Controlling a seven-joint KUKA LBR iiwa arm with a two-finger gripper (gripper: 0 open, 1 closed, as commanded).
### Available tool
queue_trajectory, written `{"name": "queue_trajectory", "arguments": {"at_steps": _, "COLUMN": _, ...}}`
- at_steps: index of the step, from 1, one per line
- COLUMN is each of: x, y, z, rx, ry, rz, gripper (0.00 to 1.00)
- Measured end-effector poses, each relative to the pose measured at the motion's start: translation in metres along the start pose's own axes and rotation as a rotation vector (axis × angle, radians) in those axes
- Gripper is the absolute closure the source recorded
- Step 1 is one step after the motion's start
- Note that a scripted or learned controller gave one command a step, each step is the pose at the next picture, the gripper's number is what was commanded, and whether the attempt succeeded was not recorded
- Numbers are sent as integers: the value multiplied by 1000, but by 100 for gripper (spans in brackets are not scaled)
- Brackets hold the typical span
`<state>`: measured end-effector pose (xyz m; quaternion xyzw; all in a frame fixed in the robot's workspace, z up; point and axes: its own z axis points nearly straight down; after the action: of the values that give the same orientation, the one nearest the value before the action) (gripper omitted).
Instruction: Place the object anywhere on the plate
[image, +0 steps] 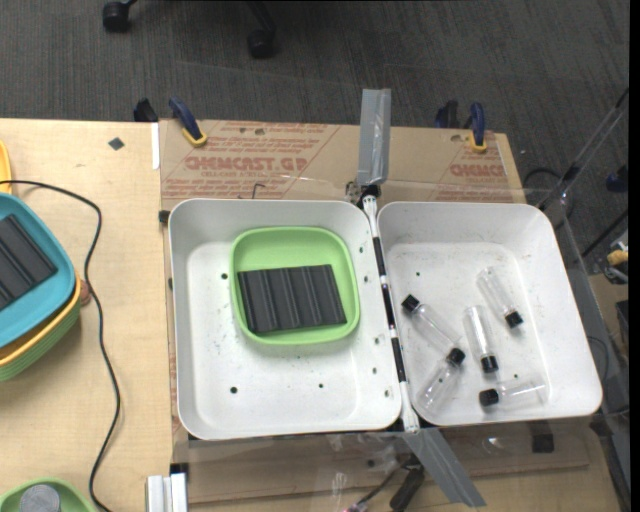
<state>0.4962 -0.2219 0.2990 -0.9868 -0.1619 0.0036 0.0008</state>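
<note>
I'm looking down on two white bins side by side on the tabletop (80, 200). In the left bin (200, 390) sits a green plate (293, 250), square with rounded corners, and a dark ribbed insert (292, 298) lies flat in its hollow. The right bin (560, 300) holds clear vials with black caps, scattered loosely: one vial (432, 325) near the middle divider, one (480, 342) beside it, another (497, 297) further right, and two more, one (437, 381) angled and one (515, 392) lying near the front wall. Brown cardboard (300, 155) lies behind the bins, with clamps on it. At the far left I see stacked teal and green trays (35, 290) and a black cable (105, 350).
</note>
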Motion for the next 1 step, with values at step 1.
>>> {"name": "queue_trajectory", "arguments": {"at_steps": 1, "x": -18, "y": -6, "z": 3, "rx": 0, "ry": 0, "rz": 93, "gripper": 0}}
